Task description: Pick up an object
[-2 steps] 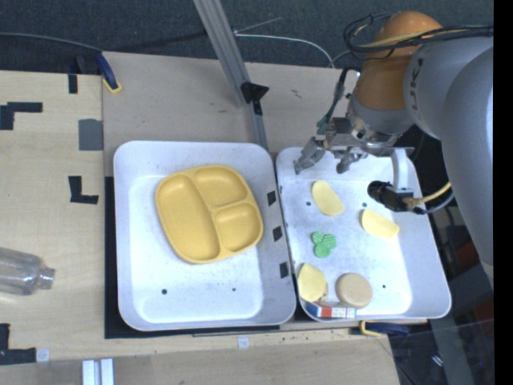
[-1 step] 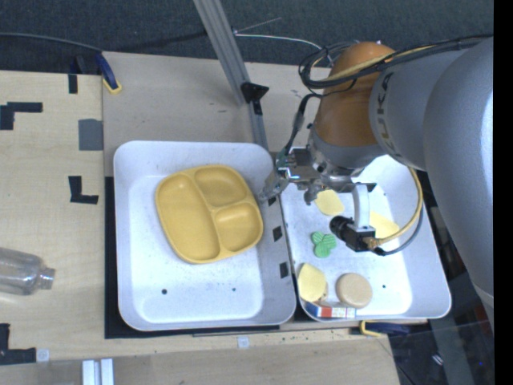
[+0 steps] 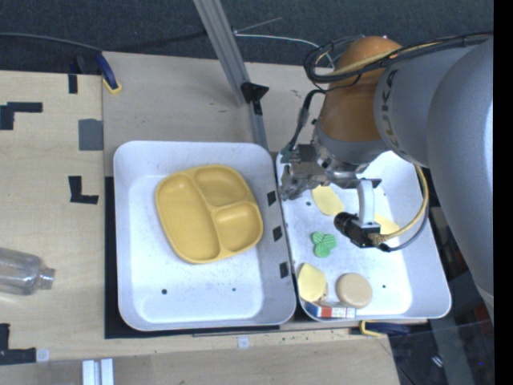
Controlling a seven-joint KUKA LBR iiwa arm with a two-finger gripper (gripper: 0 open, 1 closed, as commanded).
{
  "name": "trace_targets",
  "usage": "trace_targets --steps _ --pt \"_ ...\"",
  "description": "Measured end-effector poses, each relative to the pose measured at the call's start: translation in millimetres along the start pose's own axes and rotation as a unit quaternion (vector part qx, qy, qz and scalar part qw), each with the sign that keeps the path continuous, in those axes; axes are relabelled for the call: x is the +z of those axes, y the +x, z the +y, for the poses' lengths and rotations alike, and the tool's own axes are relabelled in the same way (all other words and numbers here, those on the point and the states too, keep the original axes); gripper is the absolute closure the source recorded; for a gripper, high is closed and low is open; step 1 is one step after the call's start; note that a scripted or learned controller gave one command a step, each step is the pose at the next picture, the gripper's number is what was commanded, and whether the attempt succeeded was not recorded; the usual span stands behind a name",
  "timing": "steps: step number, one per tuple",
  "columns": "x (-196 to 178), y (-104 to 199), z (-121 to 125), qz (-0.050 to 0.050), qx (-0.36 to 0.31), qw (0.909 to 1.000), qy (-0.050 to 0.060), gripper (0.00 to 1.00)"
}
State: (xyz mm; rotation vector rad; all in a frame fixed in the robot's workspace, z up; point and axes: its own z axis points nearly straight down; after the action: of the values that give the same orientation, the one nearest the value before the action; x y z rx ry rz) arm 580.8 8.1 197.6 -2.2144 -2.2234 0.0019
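Gripper [image 3: 298, 176] is seen low over the right bin's [image 3: 425, 295] top-left corner, nothing visibly held and its opening cannot be told; nearest pick, the pale yellow piece [image 3: 327, 200], lies just right and slightly nearer the camera.

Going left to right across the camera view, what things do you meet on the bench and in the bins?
Clear plastic bottle → yellow divided plate in the left bin → green toy in the right bin → round tan piece. The gripper hangs over the right bin's left edge.
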Motion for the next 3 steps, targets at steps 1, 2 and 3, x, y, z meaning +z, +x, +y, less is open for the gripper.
trace_targets --steps 1,2,3 --pt "-17 76 -21 0.001 -0.003 1.0 -0.001 1.0" --pt "11 0 -7 -0.003 0.005 1.0 0.001 1.0" --pt "10 42 -50 -0.001 0.0 1.0 0.001 1.0"
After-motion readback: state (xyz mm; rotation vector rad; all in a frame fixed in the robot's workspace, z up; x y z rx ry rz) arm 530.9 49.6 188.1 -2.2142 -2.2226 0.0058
